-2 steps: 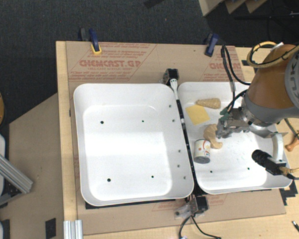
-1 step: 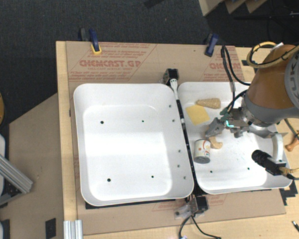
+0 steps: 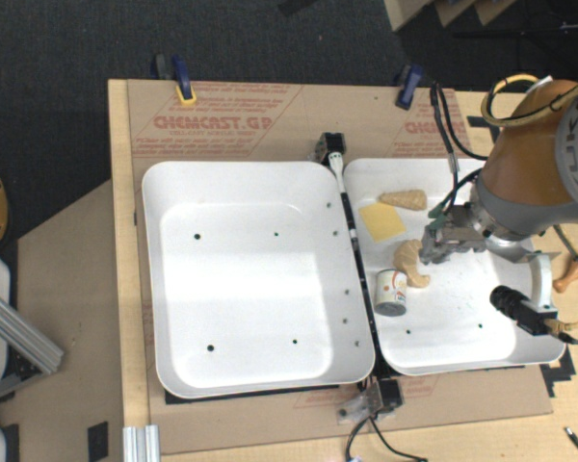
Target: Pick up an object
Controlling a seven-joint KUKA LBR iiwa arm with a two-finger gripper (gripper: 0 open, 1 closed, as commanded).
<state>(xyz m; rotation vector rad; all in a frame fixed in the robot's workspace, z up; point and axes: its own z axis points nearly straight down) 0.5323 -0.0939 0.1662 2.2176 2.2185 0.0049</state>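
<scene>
Dark carpet surrounds a brown bench [image 3: 270, 114] bearing 2 white bins side by side, touching along a black seam. Left bin [image 3: 173, 200] offers wide open floor, rim to rim. Right bin [image 3: 443, 354] holds 4 items crowded toward its left wall: a tan lump [image 3: 405, 199] near the top, a yellow slab [image 3: 382, 221] just below it, a curved tan piece [image 3: 409, 261], and a small can [image 3: 390, 293] lying close to the seam. Lower right floor of that bin is open. Arm [image 3: 530, 176] enters from the right, covering the bin's upper right corner. Gripper [image 3: 441, 243] sits just beside the curved tan piece; whether it is clenched or released cannot be told, and contact is unclear.
</scene>
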